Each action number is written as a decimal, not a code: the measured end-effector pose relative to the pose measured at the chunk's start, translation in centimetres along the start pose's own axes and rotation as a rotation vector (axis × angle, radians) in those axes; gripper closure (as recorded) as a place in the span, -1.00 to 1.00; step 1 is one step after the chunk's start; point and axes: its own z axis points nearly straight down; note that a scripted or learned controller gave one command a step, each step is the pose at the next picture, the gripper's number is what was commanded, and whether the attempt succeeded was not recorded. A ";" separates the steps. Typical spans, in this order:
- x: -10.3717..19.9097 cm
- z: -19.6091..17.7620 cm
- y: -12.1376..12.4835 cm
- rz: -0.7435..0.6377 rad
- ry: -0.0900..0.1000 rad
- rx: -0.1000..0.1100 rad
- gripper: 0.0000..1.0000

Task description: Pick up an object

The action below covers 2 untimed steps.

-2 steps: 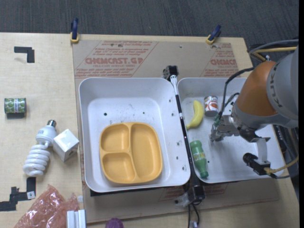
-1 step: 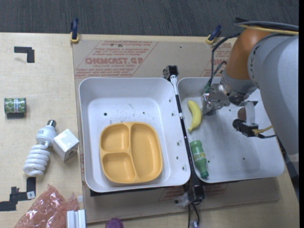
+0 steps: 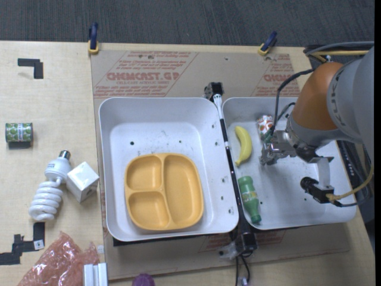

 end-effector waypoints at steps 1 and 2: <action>1.1 0.0 -6.1 0.002 0.001 0.000 -1.00; 1.3 0.0 1.4 -0.003 0.000 -0.001 -1.00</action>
